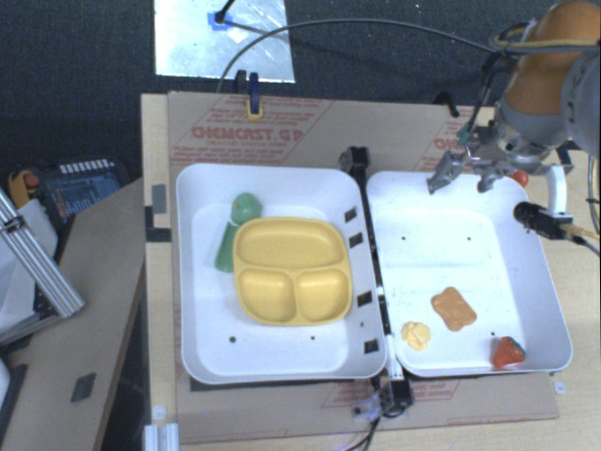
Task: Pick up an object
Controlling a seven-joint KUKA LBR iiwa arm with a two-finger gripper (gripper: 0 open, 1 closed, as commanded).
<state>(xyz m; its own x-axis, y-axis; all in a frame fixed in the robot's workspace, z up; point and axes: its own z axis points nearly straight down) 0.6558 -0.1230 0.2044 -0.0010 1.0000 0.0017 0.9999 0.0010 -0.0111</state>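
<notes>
Hovering gripper (464,178) spread apart, one tray (291,269), one bottle (235,229), three toy foods (453,308).

Two shallow white bins, the left bin (192,252) and the right bin (470,228), side by side on a cardboard sheet (310,130) atop the worktop (155,158). Behind, a shiny foil square (221,26) on dark carpet. At left, an aluminium rail (38,261).

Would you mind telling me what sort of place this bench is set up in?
Probably a robotics lab: a gripper hangs over two white bins, toy food like a strawberry lies inside, and cables trail across.
</notes>
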